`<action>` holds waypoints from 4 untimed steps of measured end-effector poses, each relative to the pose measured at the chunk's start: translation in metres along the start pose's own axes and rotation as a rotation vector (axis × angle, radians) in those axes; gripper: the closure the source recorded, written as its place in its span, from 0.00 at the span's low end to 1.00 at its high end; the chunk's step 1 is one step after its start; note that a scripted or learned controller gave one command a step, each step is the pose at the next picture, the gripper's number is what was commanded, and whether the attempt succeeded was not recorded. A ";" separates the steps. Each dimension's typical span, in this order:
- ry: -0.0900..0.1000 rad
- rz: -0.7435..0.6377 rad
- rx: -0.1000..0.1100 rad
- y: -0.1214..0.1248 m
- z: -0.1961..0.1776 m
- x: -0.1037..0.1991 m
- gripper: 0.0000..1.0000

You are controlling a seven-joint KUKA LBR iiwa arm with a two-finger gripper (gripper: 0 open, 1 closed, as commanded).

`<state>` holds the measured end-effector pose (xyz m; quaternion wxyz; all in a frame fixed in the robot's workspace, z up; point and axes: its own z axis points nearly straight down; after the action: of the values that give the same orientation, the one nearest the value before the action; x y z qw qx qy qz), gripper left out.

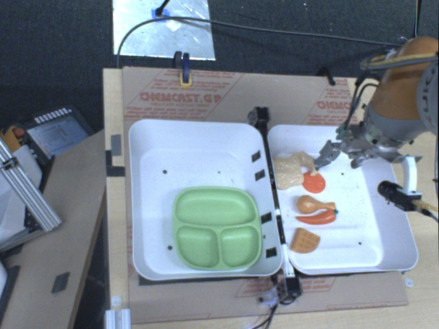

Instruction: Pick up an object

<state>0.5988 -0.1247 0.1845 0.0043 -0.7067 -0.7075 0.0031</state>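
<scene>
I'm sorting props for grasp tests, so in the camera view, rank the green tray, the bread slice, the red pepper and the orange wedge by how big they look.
1. green tray
2. bread slice
3. red pepper and orange wedge, too alike to rank

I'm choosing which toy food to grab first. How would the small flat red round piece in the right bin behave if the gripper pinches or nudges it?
The small flat red round piece lies low on the right white bin floor, so fingers may struggle to get under it. It looks like smooth plastic, probably light and stiff, and likely to slide rather than roll. It touches the beige slice, which a nudge may shift.
</scene>
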 end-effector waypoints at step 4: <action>-0.003 -0.001 -0.014 -0.001 0.089 -0.007 1.00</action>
<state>0.5968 -0.1316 0.0956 -0.0016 -0.7065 -0.7077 -0.0008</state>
